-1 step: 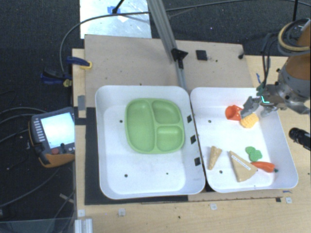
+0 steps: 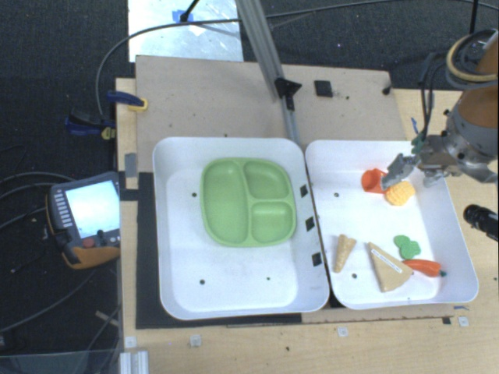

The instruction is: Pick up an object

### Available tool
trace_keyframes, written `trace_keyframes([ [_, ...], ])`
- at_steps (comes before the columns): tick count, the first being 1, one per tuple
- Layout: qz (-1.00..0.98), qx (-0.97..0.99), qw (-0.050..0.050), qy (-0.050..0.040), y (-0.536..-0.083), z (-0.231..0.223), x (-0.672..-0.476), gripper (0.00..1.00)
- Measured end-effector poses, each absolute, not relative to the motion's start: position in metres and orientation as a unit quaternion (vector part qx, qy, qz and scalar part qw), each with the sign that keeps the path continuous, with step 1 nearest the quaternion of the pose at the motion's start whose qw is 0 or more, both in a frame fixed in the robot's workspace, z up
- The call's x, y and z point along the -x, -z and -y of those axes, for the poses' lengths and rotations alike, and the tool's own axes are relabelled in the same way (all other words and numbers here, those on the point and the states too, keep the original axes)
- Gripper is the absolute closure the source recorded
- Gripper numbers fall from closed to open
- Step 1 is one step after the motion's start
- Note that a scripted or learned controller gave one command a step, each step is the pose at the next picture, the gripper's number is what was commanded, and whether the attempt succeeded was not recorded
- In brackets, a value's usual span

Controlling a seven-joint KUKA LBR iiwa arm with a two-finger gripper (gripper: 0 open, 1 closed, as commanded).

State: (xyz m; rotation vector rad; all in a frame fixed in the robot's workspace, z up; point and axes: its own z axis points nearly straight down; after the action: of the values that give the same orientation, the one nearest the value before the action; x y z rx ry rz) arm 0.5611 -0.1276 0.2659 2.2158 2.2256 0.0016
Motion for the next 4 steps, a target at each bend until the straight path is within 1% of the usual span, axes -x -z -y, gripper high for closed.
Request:
trace_keyframes([
  [1,-0.708,-0.707,0.001,-0.0007,-0.214,0.119,-0.558,0.00],
  [3,-0.707,-0.707,0.000,0.0002,-0.101,0.133,-0.555,0.00],
  [4,-0.708,-0.707,0.001,-0.0008,-0.114,0.133,-0.556,1.00],
])
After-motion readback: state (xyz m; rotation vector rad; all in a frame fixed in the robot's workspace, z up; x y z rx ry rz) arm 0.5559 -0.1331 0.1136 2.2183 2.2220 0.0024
